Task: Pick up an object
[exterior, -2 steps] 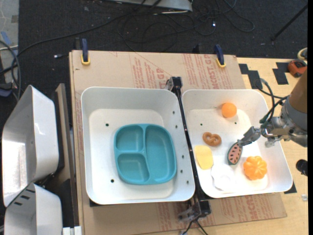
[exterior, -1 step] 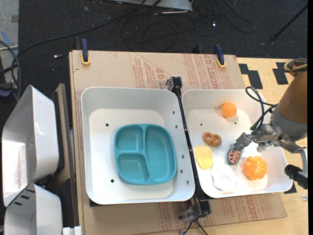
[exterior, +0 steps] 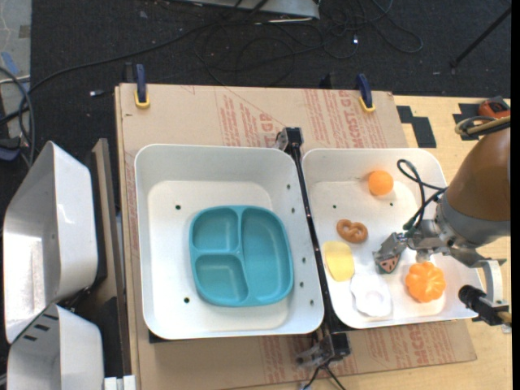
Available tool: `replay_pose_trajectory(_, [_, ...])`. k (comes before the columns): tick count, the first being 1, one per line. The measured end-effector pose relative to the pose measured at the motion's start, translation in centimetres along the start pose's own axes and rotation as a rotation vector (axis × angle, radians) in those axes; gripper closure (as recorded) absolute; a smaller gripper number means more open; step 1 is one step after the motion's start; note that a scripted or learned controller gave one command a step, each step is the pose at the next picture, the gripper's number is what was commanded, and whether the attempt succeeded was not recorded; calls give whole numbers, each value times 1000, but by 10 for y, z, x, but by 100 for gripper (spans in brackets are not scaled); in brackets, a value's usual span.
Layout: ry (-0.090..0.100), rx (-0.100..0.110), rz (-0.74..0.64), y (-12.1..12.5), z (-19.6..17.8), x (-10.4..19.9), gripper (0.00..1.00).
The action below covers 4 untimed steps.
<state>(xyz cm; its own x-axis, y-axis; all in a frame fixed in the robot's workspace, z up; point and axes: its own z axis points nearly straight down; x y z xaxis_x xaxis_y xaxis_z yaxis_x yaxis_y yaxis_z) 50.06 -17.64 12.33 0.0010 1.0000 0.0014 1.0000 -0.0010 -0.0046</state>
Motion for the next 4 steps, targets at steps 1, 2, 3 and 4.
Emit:
replay_pose_trajectory(1, [-1,-5,1,1,-12,0,100])
replay_pose_trajectory(2, [-3,-9,-4,-4,-71,6,100])
replay_pose_trajectory(3, [-4,-10,-4,-3,-110,6,100])
replay_pose_trajectory(4, [-1,-7,-9,15,-119,60,100])
